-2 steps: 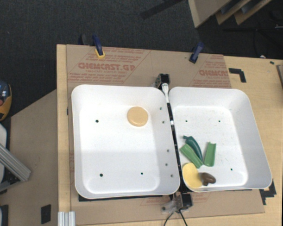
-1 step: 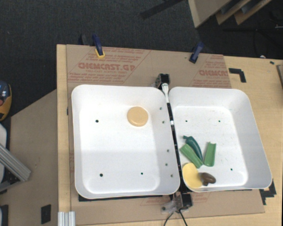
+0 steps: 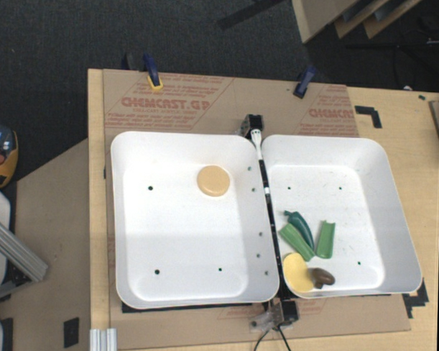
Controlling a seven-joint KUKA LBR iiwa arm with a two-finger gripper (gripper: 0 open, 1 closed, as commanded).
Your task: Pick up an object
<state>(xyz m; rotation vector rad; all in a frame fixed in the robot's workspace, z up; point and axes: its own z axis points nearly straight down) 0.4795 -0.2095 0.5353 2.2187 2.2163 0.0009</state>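
A round tan disc (image 3: pixel 214 182) lies in the left bin (image 3: pixel 132 204), toward its back right. In the right bin (image 3: pixel 377 184), near the front left corner, several small objects cluster: a dark green curved piece (image 3: pixel 300 223), a light green piece (image 3: pixel 296 242) below it, a green block (image 3: pixel 326 239) to their right, a yellow round piece (image 3: pixel 296 273) and a small brown object (image 3: pixel 321 278) against the front wall.
The two bins meet at a central seam (image 3: pixel 265 201) on a cardboard-covered bench (image 3: pixel 208 99). Blue clamps (image 3: pixel 151 72) (image 3: pixel 305 80) hold the back edge of the cardboard. A cable connector (image 3: pixel 279 317) sits at the front between the bins.
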